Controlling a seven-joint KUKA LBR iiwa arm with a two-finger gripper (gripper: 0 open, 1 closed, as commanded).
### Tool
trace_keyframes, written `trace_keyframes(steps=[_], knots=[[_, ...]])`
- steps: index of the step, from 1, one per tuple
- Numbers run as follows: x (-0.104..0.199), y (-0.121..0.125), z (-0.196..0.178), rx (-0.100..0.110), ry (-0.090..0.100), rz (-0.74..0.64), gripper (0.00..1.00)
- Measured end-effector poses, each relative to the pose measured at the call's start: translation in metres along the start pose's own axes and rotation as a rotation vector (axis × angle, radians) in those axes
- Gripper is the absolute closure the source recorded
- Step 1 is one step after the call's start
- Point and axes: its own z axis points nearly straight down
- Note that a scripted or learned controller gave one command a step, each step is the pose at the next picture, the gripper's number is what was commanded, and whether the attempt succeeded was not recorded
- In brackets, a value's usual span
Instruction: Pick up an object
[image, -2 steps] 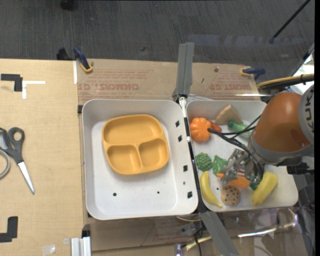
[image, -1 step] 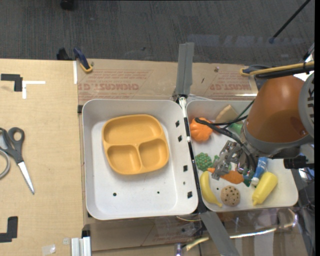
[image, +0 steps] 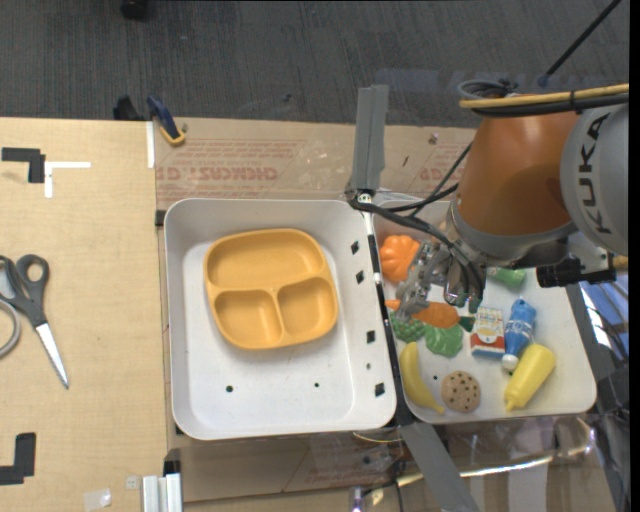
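My gripper (image: 437, 285) hangs low over the right bin (image: 580, 400), beneath the orange wrist band. Its metal fingers point down among toy foods near the bin's left side. Just under them lie an orange carrot-like piece (image: 438, 315) and green leafy pieces (image: 408, 326). An orange pepper (image: 398, 255) sits to the left of the fingers. Nothing is clearly seen between the fingers. Further right lie a small carton (image: 488, 332), a blue bottle (image: 518, 328) and a yellow bottle (image: 528, 376). A banana (image: 415, 377) and a cookie (image: 461, 391) rest near the front.
The left bin (image: 190, 330) carries a yellow divided plate (image: 270, 288). Scissors (image: 35, 310) lie on the bench at far left. A grey divider bar (image: 370, 140) rises between the bins at the back. The arm's body covers the right bin's back part.
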Motion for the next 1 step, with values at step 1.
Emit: trace_keyframes(steps=[1], knots=[[-0.0010, 0.0002, -0.0087, 0.001, -0.002, -0.002, 1.00]])
